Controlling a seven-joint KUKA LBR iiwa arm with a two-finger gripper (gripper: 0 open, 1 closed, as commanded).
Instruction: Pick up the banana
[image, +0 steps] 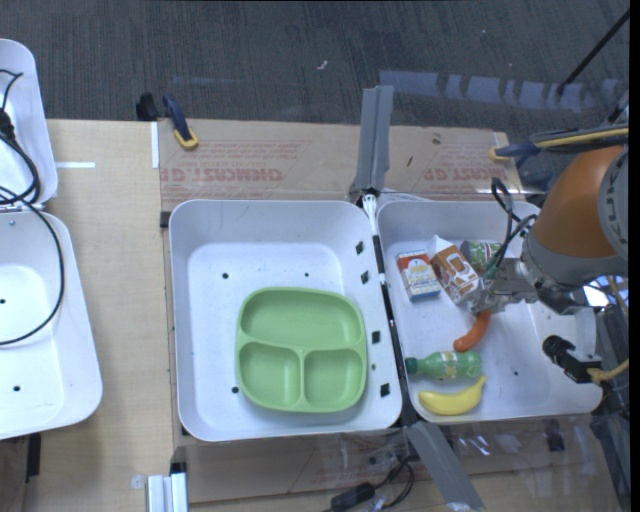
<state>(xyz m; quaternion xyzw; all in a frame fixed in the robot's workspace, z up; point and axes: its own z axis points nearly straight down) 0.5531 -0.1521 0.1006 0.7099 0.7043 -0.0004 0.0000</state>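
The yellow banana (452, 399) lies at the front edge of the right bin (540, 385), curved side toward the front wall. My gripper (497, 291) hangs over the middle of that bin, well behind the banana and to its right. It sits just above the upper end of an orange carrot (472, 333). The arm's orange band (575, 205) is over the bin's right rear part. Nothing of the banana is covered.
A green bottle (447, 366) lies just behind the banana, almost touching it. Two small cartons (420, 275) (458, 272) and a green packet (482, 252) sit at the back of the right bin. The left bin (200, 300) holds a green divided plate (301, 349).
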